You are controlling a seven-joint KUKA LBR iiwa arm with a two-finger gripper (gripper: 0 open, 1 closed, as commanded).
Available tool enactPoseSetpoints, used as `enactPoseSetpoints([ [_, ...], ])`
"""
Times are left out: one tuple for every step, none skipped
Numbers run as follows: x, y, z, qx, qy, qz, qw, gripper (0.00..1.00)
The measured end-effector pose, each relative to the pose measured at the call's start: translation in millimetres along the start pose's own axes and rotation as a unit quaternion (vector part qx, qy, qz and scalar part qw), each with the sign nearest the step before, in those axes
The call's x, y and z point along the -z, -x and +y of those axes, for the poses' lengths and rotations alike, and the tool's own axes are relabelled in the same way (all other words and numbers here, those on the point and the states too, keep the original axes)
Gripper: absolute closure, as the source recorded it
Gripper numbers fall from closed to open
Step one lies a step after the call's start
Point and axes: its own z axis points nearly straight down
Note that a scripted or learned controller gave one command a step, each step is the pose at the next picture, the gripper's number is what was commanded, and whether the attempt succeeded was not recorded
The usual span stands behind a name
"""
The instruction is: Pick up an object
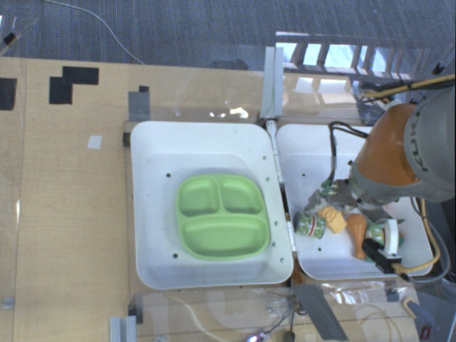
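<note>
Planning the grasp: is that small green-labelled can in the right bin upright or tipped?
Tipped: the can lies on its side on the right bin floor.

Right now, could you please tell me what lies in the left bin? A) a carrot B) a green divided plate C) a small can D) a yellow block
B: the green divided plate sits in the left bin, while the small can and other items lie in the right bin.

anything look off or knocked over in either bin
In the right bin, a small green and white can lies on its side beside a yellowish item and an orange piece, bunched under the arm. The green divided tray sits flat in the left bin.
</note>
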Motion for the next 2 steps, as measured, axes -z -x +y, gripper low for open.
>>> enactPoseSetpoints([
  [11.4, -3.4, 2.9, 0.003, 0.002, 0.002, 1.0, 1.0],
  [97.9, -56.9, 23.9, 0.002, -0.009, 0.001, 1.0, 1.0],
])
